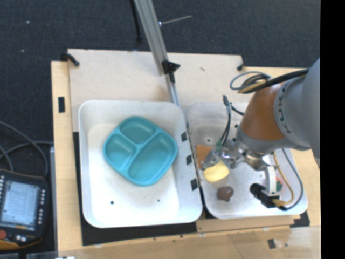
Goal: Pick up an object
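In the right bin (207, 117) lie three small objects: an orange piece (201, 153) near the left wall, a pale yellow lump (216, 172) just below it, and a dark brown lump (225, 193) nearer the front. My gripper (220, 158) is down in this bin, right above the yellow lump and beside the orange piece. The arm's grey and orange wrist (264, 120) hangs over the bin's right half and hides part of its floor.
The left bin (91, 198) holds a turquoise divided plate (141, 150). A metal pole (153, 31) slants down from the top to the gap between the bins. Black cables and a connector (267, 196) trail from the wrist into the right bin's front corner.
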Controlling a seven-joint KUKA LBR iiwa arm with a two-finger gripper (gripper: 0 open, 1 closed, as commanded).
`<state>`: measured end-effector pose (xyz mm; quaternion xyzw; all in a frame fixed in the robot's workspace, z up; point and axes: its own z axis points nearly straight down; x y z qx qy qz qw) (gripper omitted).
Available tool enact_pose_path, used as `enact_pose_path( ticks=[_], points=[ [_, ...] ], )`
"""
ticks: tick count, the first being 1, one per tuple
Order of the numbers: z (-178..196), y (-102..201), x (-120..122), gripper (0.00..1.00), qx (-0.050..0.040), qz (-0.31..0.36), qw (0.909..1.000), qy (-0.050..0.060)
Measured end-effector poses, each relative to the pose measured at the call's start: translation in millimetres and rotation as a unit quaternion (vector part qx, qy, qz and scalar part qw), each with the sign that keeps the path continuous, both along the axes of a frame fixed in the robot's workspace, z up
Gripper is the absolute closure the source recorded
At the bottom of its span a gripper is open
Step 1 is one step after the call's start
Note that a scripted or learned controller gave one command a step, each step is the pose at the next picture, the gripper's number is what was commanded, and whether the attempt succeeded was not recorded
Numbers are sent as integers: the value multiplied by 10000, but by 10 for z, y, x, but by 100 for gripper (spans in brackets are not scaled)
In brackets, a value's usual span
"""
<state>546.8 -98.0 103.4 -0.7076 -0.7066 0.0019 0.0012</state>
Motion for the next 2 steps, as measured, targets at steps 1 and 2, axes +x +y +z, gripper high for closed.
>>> enact_pose_path(
  ticks=[1, 2],
  points=[
    [140, -5, 26, 100, 6, -27, 10000, -44],
    [722, -39, -45, 100, -2, -16, 10000, -56]
  ],
)
